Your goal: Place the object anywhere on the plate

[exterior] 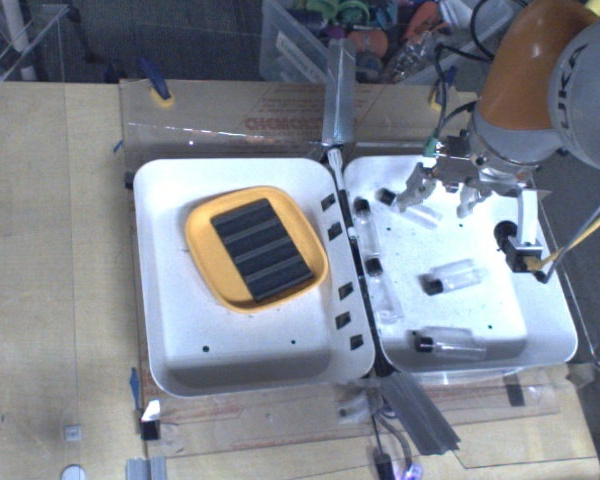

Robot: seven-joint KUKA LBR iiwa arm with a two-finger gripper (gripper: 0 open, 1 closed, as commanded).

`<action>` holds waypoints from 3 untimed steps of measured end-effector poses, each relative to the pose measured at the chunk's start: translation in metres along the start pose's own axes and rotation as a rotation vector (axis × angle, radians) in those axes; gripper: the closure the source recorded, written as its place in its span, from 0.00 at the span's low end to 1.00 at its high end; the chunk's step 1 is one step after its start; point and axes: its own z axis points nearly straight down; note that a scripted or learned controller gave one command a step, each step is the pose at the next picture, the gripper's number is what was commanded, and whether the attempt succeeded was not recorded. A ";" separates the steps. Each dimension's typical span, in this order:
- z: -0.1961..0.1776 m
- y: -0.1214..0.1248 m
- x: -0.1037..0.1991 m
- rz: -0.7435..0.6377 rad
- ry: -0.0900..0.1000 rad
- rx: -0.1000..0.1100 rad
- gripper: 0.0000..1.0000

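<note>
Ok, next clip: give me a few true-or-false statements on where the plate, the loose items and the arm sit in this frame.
1. The square yellow plate lies in the left white bin. True.
2. A dark ribbed rectangular block rests on the plate. True.
3. The small clear plastic tubes with black caps lie on the plate. False: they lie in the right white bin.
4. The gripper hangs over the left bin. False: it is over the right bin's far part.
5. The arm's orange band shows at upper right. True.

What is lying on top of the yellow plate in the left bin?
A black ribbed slab lies on the yellow plate, covering its middle. The plate surface under the slab is hidden.
</note>
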 end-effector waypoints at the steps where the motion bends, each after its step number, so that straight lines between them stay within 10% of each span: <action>1: 0.001 0.028 -0.038 0.073 -0.003 -0.001 0.00; 2: -0.058 0.024 0.019 0.127 -0.003 0.001 0.00; 3: -0.033 0.038 0.066 0.213 -0.003 0.000 0.00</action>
